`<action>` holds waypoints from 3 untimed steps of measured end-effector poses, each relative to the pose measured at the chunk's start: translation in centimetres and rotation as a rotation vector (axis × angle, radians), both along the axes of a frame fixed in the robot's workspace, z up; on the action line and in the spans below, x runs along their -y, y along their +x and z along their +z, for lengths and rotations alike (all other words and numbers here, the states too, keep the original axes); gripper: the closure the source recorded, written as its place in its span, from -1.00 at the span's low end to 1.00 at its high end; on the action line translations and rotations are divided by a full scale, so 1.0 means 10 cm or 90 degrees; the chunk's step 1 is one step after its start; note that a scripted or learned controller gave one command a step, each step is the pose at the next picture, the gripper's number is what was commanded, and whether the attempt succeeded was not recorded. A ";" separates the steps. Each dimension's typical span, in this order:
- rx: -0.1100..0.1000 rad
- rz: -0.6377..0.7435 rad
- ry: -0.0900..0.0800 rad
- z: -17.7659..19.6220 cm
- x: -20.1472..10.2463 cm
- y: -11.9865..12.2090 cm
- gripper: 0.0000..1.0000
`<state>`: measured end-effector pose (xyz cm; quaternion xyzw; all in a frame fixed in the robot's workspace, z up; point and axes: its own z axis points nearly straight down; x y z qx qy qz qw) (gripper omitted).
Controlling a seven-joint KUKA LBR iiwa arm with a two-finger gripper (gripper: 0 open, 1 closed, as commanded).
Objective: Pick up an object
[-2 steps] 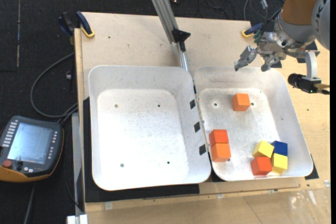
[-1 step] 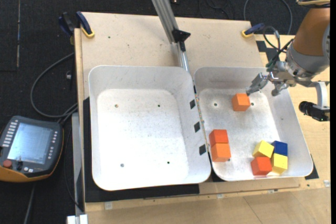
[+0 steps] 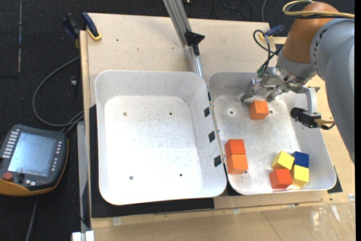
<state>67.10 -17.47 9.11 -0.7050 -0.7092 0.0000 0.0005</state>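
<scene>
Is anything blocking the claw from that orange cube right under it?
Nothing visible does. The gripper sits right above the orange cube in the right bin; the other blocks lie nearer the front, apart from it.

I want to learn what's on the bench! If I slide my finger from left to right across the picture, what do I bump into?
Pendant with screen → left white bin → two stacked-looking orange blocks → orange block by the hand → yellow and blue blocks.
</scene>
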 end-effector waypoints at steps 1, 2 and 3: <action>-0.003 -0.007 -0.001 0.04 0.28 -0.64 -1.00; 0.002 -0.004 -0.001 0.15 0.26 -0.60 1.00; 0.006 0.003 0.001 1.08 -0.97 -0.32 1.00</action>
